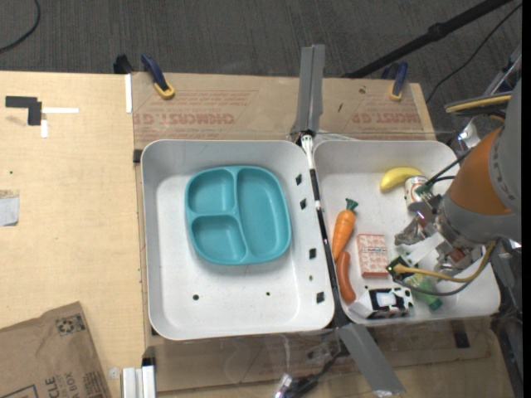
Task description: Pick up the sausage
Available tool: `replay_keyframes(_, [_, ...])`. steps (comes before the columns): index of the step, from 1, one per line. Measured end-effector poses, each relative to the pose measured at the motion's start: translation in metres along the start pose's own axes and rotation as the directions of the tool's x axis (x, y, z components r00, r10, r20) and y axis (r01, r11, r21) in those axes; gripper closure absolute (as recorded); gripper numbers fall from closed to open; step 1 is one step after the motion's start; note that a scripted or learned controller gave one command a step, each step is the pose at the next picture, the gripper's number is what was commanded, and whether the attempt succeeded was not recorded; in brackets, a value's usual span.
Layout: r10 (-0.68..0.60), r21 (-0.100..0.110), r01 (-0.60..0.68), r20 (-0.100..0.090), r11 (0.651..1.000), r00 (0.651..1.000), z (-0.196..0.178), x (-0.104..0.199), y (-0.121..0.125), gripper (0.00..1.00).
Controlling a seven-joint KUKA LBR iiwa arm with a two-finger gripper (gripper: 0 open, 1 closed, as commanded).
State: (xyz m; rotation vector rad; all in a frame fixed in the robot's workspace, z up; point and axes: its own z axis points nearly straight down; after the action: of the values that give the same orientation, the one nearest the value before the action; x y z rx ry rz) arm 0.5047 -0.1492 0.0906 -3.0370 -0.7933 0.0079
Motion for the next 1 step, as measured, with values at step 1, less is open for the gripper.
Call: replay_keyframes(1, [0.001,0.003,-0.001,0.003,1.0,1.0,-0.0078,-0.0011,-0.0001,1.0])
